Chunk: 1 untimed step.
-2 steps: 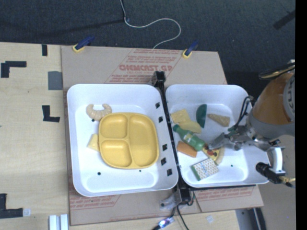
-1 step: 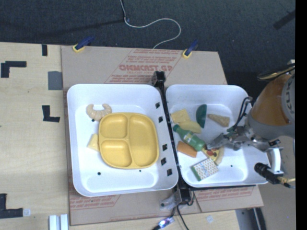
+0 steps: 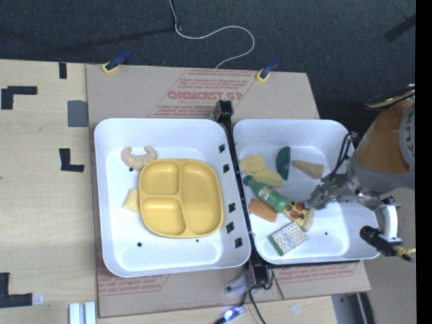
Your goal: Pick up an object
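Observation:
The right bin (image 3: 337,130) holds several small objects. A yellow wedge (image 3: 260,169), a dark green cone-shaped piece (image 3: 283,161) and a tan wedge (image 3: 308,168) lie toward the back. A green bottle (image 3: 266,194), an orange block (image 3: 262,210), a red and yellow toy (image 3: 298,213) and a green checkered packet (image 3: 288,237) lie nearer the front. My gripper (image 3: 314,200) is low inside this bin, just right of the red and yellow toy. I see nothing held in it.
The left bin (image 3: 111,140) holds a yellow divided plate (image 3: 181,198), a tan curled piece (image 3: 138,156) and a small yellow wedge (image 3: 131,200). The grey and orange arm (image 3: 385,150) hangs over the right bin's right rim. A white cable (image 3: 209,32) lies behind the bins.

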Each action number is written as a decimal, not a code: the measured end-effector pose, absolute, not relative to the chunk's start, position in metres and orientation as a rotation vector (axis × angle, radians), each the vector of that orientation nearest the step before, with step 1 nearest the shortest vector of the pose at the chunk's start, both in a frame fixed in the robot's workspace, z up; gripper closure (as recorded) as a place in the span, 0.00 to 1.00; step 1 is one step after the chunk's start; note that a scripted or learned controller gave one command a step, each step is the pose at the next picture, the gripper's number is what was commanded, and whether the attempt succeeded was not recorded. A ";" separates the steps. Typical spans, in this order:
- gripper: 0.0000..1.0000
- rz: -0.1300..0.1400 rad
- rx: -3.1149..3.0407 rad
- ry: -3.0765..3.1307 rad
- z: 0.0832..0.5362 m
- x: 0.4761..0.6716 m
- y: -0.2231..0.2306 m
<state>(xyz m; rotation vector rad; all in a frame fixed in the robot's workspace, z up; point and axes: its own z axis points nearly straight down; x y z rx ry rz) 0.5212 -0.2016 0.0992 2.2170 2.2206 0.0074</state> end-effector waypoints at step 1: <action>1.00 0.002 2.216 2.221 0.156 0.532 -0.200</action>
